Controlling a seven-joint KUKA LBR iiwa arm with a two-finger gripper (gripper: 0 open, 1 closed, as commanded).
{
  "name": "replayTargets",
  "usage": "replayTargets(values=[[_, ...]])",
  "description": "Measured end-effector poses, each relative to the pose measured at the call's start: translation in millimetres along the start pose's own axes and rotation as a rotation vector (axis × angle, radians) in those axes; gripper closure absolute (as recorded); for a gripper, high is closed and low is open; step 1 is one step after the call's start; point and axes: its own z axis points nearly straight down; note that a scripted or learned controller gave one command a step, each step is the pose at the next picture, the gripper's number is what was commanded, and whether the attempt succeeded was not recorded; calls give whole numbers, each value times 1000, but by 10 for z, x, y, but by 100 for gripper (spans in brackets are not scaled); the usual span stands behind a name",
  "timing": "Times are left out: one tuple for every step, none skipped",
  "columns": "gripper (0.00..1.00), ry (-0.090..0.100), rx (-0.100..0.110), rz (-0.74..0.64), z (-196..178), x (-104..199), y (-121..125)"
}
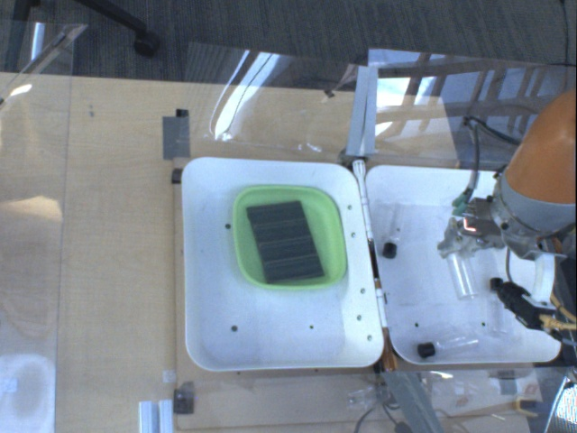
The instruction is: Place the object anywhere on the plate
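A dark ribbed block point(285, 242) is seen lying flat inside the green plate point(242, 242), which sits in the left bin point(207, 318). The block is turned slightly askew to the plate's sides and is kept within the rim on every side. The gripper point(462, 264) is held over the right bin point(410, 197), well apart from the plate, below the orange band of the arm point(545, 165). Whether the gripper is spread or pressed together cannot be told, as its clear tip is lost against the white floor; nothing is seen pinched in it.

The task is judged to be as good as done, with the block resting on the plate. Trouble could be caused only if the plate were approached again: the block could be nudged up onto the rim or dragged out, or the light plate could be shoved across the bin. Two small black pieces, one point(389, 250) near the divider and one point(425, 351) at the right bin's near edge, could be mistaken for the object by a blind grasp.

No brand, label or legible writing is made out.
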Motion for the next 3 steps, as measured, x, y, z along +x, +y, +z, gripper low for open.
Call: replayTargets(values=[[100,1,4,-70,10,1150,-290],[0,1,4,-69,9,1147,-289],[0,-1,2,88,197,1935,529]])
